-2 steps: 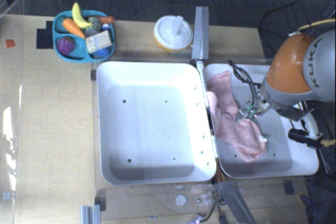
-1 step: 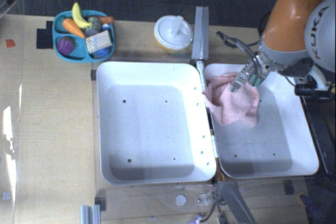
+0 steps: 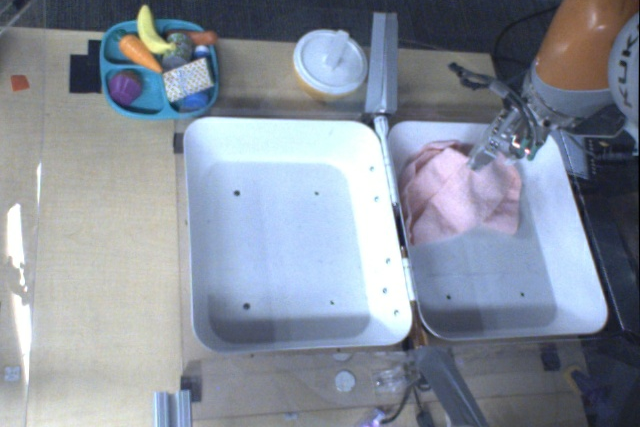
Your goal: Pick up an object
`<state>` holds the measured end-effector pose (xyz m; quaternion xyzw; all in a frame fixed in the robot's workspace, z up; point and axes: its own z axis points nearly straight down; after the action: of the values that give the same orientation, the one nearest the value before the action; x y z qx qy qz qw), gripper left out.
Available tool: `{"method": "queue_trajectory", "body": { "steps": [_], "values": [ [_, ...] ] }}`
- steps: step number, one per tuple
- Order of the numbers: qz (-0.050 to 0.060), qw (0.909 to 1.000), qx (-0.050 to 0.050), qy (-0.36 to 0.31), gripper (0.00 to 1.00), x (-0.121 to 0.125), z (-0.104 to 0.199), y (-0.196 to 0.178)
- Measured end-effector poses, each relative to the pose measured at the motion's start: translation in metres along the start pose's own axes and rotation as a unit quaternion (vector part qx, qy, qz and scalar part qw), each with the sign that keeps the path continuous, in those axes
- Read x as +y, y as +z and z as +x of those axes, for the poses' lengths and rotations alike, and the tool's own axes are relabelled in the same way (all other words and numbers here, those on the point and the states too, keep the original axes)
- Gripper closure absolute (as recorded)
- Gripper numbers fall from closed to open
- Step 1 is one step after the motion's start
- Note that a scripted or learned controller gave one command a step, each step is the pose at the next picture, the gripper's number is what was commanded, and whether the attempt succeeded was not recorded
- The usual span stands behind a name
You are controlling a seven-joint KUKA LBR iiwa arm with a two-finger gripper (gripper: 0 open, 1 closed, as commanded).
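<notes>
Cut off at the right edge: arm (image 3: 598,35). Too small to tell apart: toys in the blue tray (image 3: 112,65). Partly hidden under the gripper (image 3: 500,147): pink cloth (image 3: 455,195).

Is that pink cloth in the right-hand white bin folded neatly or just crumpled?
Crumpled. The soft pink cloth lies bunched in the right shallow white bin, with uneven folds and ridges across it, not flat or squared.

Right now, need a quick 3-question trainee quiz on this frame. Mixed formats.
1. True or false: the pink cloth lies in the left bin.
2. What sits in the blue tray beyond the bins? A) toy food B) tools C) cups
3. Fill in: the hand is over the cloth's ____ edge.

Key: 1 false, it lies in the right bin. 2 A. 3 far right.
</notes>
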<state>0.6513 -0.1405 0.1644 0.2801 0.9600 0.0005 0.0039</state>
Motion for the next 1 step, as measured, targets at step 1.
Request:
{"method": "queue_trajectory", "body": {
  "steps": [1],
  "values": [
    [0.000,1.0000,0.000,0.000,0.00,0.0002,0.0001,0.0000]
  ]
}}
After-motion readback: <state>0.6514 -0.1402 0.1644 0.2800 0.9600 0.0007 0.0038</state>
